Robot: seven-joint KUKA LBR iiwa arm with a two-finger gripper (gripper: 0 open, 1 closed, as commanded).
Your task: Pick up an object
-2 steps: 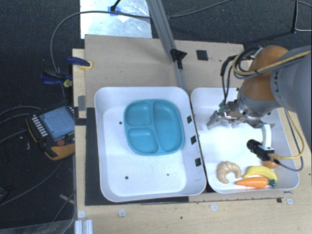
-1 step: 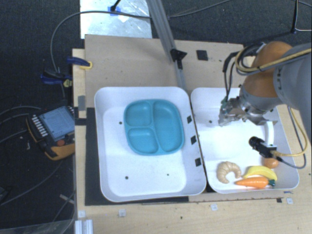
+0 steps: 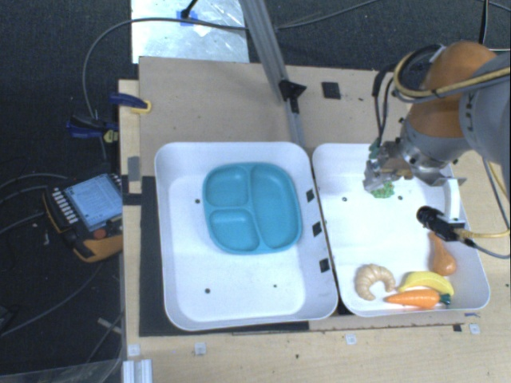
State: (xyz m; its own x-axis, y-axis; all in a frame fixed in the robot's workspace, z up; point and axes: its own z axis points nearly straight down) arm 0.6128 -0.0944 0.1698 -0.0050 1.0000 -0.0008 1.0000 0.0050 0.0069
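The claw (image 3: 383, 178) is hovering low in the right bin (image 3: 351, 214) over a green thing (image 3: 385, 190) (possibly gripping it; I cannot tell). The grasp is underway; next, a straight lift.

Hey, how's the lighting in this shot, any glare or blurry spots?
Camera view: even, soft light; the two shallow white bins look bright without blown glare; a shiny sheet at top left reflects patchily; the gripper over a small green item is slightly soft.
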